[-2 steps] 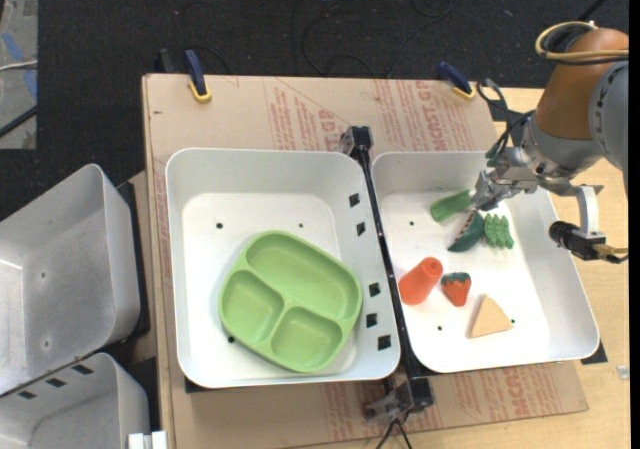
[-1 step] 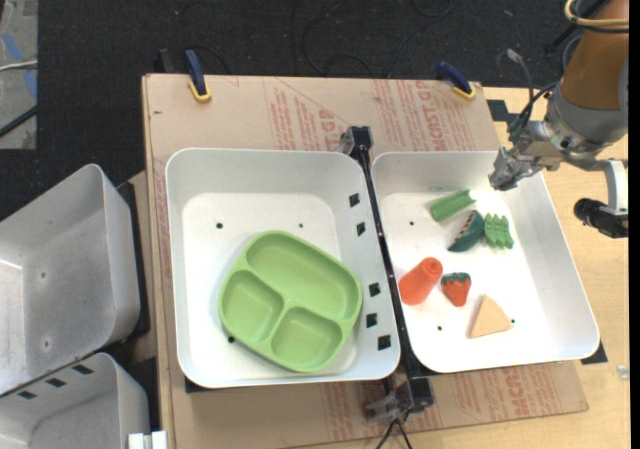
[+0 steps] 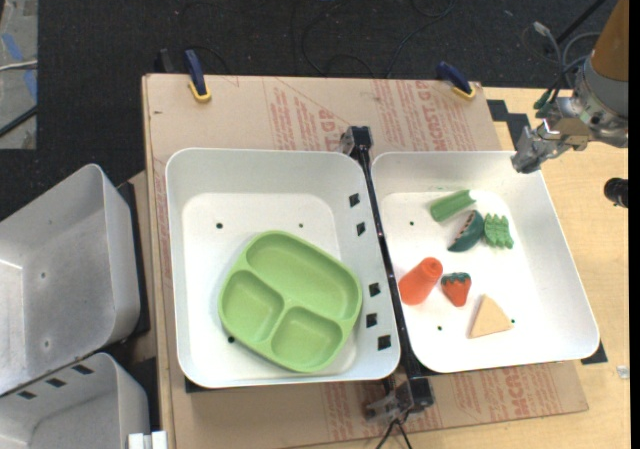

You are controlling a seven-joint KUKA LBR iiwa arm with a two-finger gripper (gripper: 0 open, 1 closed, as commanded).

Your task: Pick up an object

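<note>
Over right bin's far corner: tool hovers, grip state can't tell. Risk: toys clustered w/ strawberry, grab may slip.

A tan board-topped bench is seen across the middle of the frame. Two shallow white bins are set directly on it side by side: the left bin at centre-left and the right bin at centre-right, their inner edges touching. Two clamps are fixed along its upper edge.

dark floor, loose cables, cardboard-topped bench
</note>
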